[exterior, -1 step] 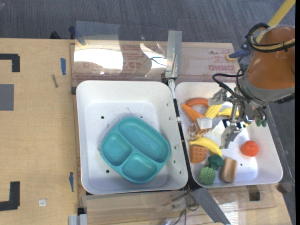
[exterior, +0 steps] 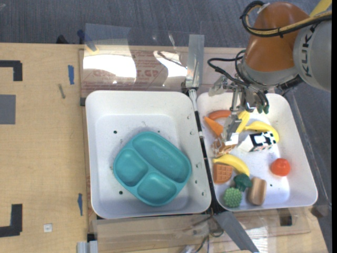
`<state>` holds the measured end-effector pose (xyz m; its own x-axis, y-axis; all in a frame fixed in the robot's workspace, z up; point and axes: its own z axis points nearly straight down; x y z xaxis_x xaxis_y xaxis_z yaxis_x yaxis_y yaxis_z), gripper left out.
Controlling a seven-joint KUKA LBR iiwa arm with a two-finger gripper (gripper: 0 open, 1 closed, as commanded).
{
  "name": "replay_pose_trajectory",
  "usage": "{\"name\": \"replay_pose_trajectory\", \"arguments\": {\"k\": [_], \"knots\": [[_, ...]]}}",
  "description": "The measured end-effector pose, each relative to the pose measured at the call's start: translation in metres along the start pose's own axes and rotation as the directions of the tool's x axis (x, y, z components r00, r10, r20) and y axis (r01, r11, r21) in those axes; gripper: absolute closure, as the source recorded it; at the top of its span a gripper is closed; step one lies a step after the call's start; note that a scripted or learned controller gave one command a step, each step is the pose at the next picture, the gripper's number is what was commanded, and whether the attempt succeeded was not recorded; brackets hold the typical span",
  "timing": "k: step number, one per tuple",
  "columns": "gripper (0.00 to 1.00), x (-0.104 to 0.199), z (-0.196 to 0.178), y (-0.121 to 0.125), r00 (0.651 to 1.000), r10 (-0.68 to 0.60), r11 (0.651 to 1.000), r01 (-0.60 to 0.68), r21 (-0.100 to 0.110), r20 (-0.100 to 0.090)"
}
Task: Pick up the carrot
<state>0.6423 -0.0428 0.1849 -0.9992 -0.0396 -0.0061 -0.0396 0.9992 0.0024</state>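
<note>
In the right-hand shallow white plastic bin [exterior: 303, 157]: one orange tapered toy carrot [exterior: 213, 124], lying near the bin's left wall at its far end, with an orange-red curved piece [exterior: 219, 114] just beyond it. The two-finger metal gripper [exterior: 230, 136] hangs just right of the carrot, close above a small brown-and-white item [exterior: 219, 147]; whether its claw is spread or pressed together cannot be told from here, and nothing is visibly pinched.

Also present: two yellow toy bananas [exterior: 234, 163] [exterior: 258, 126], a white block with black markings [exterior: 261, 140], a red-orange round fruit [exterior: 280, 166], green broccoli pieces [exterior: 235, 191]. Left bin [exterior: 100, 109]: one teal divided plate [exterior: 152, 167].

Handling estimate: the carrot is probably light, rigid, smooth plastic, apt to slip or roll. Best taken across its thick middle.
</note>
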Motion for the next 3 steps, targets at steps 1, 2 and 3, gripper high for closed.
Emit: {"name": "replay_pose_trajectory", "arguments": {"k": [1,2,3], "knots": [[0.0,-0.003,0.102,-0.078,0.993,-0.11,0.994,0.11,-0.005,-0.034],[0.0,0.052,0.098,-0.047,0.997,-0.072,0.997,0.072,0.001,-0.002],[1.0,0.045,0.076,-0.046,0.997,-0.073,0.997,0.073,0.003,0.019]]}}
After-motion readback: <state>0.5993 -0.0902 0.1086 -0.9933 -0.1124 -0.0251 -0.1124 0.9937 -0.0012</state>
